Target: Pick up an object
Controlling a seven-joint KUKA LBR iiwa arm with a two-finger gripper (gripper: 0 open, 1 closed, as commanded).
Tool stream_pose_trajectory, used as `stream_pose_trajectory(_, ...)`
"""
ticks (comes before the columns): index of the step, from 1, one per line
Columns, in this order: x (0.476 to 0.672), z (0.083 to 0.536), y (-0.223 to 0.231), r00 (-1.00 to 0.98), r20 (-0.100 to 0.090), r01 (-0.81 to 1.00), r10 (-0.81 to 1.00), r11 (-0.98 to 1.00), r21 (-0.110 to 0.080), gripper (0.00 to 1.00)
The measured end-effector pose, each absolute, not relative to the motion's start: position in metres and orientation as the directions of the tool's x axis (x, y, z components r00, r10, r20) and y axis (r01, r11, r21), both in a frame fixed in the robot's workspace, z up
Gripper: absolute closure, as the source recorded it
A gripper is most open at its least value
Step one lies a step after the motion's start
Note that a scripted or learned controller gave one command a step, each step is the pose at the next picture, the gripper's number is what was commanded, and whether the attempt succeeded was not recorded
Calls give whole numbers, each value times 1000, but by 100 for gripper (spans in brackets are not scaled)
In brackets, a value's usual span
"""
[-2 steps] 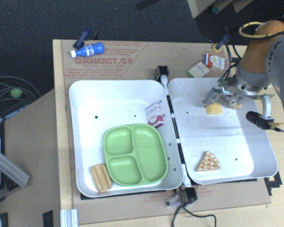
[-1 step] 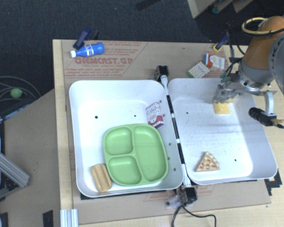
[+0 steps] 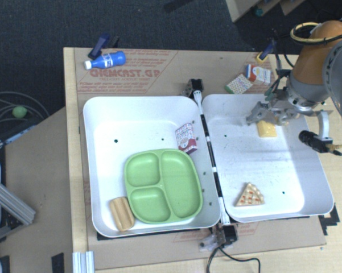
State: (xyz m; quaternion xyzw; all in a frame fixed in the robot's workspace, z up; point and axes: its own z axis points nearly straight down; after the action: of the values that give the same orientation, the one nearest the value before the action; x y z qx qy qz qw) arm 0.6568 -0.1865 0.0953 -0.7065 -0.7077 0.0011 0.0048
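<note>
My gripper [image 3: 268,116] hangs over the back of the right bin [image 3: 307,198], its jaws spread apart just above a small yellow block [image 3: 267,130]. The block lies on the bin floor, and nothing is held between the fingers. A triangular pizza-slice toy [image 3: 250,195] rests near the right bin's front edge. In the left bin [image 3: 102,129] there is a green divided plate [image 3: 161,185], a tan bread piece [image 3: 121,213] by its front-left corner and a red-and-white packet [image 3: 185,137] beside the divider.
A blue-and-white bottle [image 3: 105,60] lies on the bench behind the left bin. Small colourful boxes [image 3: 248,79] sit behind the right bin, close to the arm. Cables and a green ball [image 3: 19,112] are off the bench at left.
</note>
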Motion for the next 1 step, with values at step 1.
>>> stream_pose_trajectory(1,651,87,-191,-3,10,1000,1000,3,-3,0)
